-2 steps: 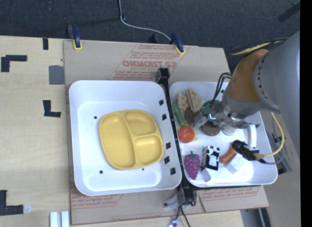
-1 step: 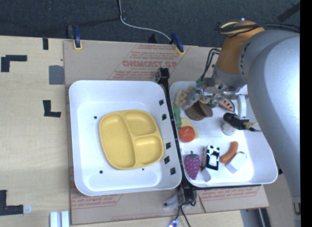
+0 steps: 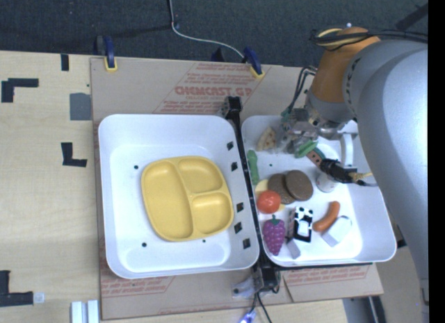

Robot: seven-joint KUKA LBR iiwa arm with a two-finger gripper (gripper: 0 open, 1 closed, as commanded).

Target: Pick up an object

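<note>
A grey robot arm's gripper (image 3: 300, 133) hangs over the far edge of the right white bin (image 3: 375, 242), beside a green object (image 3: 304, 149). Toy food fills that bin, including a tomato (image 3: 268, 201), purple grapes (image 3: 273, 234) and a sausage (image 3: 326, 217); a yellow divided plate (image 3: 186, 197) sits mid left bin (image 3: 118, 141).

Glossy yellow plastic tray (image 3: 186, 198) in smooth white plastic bin (image 3: 118, 176); matt cardboard underlay (image 3: 167, 85).

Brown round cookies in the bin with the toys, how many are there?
2. The brown round cookies sit side by side mid-bin: one nearer the tomato, the other overlapping it on the arm's side. More could be hidden under the arm.
</note>
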